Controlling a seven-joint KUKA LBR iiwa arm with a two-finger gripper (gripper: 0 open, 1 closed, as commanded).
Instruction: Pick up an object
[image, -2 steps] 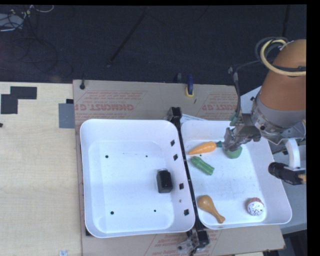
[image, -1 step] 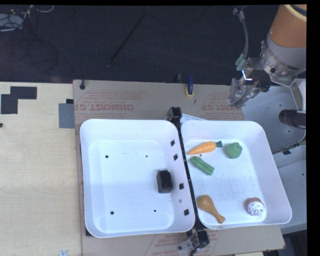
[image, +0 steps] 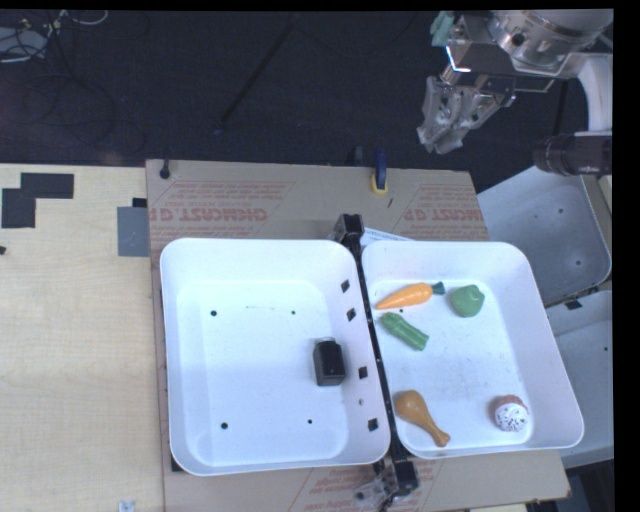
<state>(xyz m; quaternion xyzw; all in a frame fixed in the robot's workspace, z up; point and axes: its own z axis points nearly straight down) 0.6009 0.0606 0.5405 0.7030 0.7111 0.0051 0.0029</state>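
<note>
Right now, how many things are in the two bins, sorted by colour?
Orange: 1, the carrot
Green: 2, the round piece and the long piece
Tan: 1, the drumstick
White and red: 1, the ball
Black: 1, the block in the left bin
Total: 6

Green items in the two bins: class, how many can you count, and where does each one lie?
2, both in the right bin: a long green vegetable just below the carrot, near the divider, and a rounder green piece to the carrot's right. None seem hidden.
</note>
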